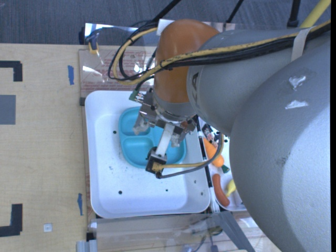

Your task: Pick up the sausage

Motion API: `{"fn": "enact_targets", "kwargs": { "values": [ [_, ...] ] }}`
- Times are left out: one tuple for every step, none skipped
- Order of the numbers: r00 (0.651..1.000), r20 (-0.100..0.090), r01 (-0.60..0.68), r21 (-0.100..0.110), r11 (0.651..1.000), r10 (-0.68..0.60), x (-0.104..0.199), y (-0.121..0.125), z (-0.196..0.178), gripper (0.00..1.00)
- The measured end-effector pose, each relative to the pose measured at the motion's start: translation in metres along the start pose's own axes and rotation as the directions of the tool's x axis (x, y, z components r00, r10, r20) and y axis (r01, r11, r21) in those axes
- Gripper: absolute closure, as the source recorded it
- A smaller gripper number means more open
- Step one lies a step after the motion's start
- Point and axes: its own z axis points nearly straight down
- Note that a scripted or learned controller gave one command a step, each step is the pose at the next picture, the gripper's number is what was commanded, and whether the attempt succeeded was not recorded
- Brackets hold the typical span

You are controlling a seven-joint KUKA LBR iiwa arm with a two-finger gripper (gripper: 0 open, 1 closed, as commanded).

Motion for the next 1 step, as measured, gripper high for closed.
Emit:
{"fn": "enact_targets", "kwargs": {
  "values": [
    [0.999,-0.011,0.04,-0.011,0.999,-0.04,0.022,-0.0224,0.1371,0.0]
  ]
}}
